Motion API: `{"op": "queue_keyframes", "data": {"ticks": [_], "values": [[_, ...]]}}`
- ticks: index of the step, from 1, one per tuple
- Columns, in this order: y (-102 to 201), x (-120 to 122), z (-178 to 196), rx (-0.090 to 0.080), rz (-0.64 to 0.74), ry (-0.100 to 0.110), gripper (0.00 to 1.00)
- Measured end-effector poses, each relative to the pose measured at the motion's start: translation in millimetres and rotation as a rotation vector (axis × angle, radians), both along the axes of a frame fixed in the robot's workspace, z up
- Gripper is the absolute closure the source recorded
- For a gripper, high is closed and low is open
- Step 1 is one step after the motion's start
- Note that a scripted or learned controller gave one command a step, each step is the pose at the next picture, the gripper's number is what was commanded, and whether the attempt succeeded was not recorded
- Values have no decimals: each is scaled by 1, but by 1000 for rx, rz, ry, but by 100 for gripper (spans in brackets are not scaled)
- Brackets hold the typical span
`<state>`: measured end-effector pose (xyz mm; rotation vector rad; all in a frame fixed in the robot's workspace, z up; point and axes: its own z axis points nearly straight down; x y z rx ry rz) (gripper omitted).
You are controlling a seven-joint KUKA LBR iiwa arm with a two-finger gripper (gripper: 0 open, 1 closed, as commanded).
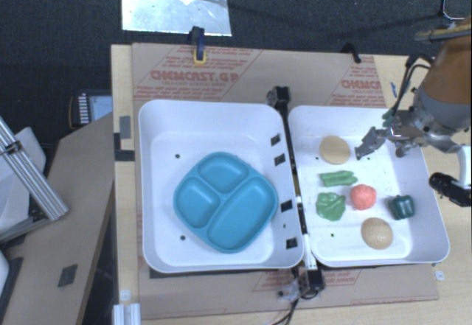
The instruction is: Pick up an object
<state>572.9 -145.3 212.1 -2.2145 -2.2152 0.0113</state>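
The right bin [435,242] holds several toy foods. A flat tan round piece [334,148] lies at its upper left, with a long green piece [338,178] below it. A red ball [362,197], a leafy green piece [331,205], a dark green pepper [401,206] and a tan oval [377,233] lie lower in the bin. My gripper [383,144] hovers over the bin's upper part, just right of the tan round piece. It is open, and nothing sits between its fingers.
A blue divided plate [225,200] lies in the left bin [155,169]. A black divider with clips [287,169] runs between the two bins. The arm's orange band [450,73] comes in from the right edge, and a black part [450,187] sticks out over the right bin's rim.
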Motion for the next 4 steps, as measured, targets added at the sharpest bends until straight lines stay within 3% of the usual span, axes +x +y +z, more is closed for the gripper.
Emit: {"op": "queue_keyframes", "data": {"ticks": [1, 3, 4], "values": [[0, 3, 8, -2, 3, -13, 0], [11, 2, -114, -1, 1, -9, 0], [11, 5, -123, -1, 1, -17, 0]]}}
